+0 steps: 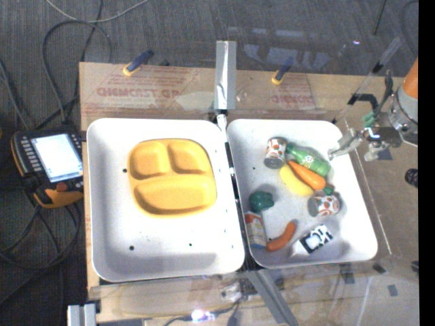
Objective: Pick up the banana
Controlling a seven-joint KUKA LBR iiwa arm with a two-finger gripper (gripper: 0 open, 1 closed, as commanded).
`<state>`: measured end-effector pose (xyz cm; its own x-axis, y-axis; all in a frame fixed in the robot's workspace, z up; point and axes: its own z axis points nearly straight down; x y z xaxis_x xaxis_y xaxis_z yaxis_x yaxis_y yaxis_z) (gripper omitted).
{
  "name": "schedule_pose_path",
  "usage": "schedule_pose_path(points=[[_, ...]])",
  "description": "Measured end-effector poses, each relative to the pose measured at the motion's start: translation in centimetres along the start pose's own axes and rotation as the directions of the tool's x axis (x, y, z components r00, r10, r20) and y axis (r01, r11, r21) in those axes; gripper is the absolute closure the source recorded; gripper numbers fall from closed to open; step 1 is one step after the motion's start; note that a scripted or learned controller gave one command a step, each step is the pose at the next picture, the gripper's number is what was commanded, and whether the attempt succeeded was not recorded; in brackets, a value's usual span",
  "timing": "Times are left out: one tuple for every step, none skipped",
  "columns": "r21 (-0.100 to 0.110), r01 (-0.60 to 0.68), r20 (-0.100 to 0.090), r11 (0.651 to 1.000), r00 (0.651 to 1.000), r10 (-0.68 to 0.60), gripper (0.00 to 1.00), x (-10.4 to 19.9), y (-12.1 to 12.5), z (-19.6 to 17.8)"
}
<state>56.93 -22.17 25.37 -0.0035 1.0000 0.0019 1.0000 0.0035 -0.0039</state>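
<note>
Nothing is lifted yet — the banana point(297, 183) lies mid right bin point(367, 250), tucked under the carrot point(309, 176); the gripper point(355, 143) hovers at that bin's far right edge, grip state unclear — descent and grasp remain.

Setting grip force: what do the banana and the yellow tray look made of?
Banana: likely moulded plastic toy, smooth and evenly yellow; partly under the carrot. Yellow tray: probably rigid plastic, matte, with rounded moulded compartments. Neither is certain from this view.

Yellow banana point(296, 183) flat in right bin, partly under carrot
</note>
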Motion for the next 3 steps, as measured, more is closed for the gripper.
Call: schedule_pose_path(points=[[0.0, 0.178, 0.0, 0.984, 0.984, -0.178, 0.0, 6.9, 0.0, 9.6], [-0.011, 0.13, 0.008, 0.991, 0.991, -0.13, 0.0, 7.9, 0.8, 16.5], [-0.011, 0.131, 0.008, 0.991, 0.991, -0.131, 0.0, 7.9, 0.8, 16.5]])
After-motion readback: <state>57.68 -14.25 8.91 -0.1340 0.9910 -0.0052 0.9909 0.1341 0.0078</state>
